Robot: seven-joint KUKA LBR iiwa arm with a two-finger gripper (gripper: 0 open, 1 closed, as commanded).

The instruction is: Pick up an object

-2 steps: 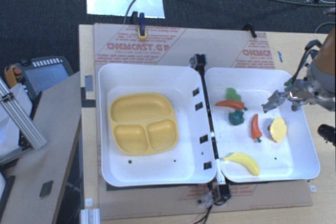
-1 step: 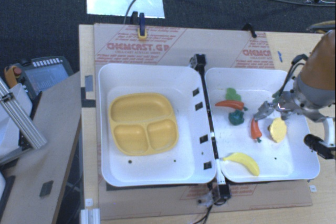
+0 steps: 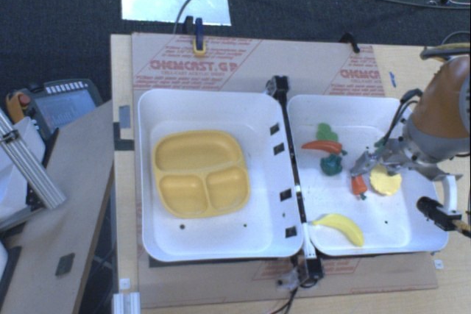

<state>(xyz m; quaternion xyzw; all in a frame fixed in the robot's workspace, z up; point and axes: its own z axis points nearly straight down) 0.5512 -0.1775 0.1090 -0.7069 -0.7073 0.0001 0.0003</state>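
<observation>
The two-finger gripper sits low in the right-hand white bin, its tip at a small orange-red toy carrot and just beside a pale yellow rounded piece; whether it is released or clenched cannot be told. Judged step: the reach onto a target, with no grasp confirmed. The next move calls for a firm closure on the carrot, then a straight lift clear of the green toy vegetable and the yellow plastic banana.
</observation>
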